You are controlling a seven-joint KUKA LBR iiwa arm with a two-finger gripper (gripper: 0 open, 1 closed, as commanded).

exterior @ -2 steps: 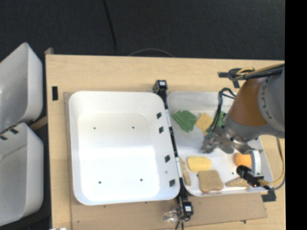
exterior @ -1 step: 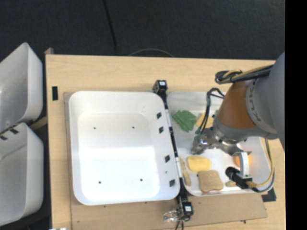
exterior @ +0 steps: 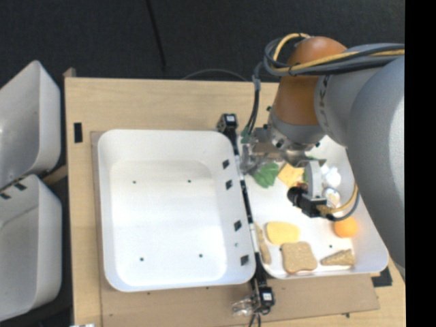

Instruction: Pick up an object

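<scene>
Over the right bin (exterior: pixel 371 251), the gripper (exterior: pixel 262 161) hangs low by a green object (exterior: pixel 267 176); whether its grip is apart or together, I cannot tell.

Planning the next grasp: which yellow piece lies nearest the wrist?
The yellow wedge beside the green piece, just under the wrist; the rounder yellow piece lies lower.
</scene>
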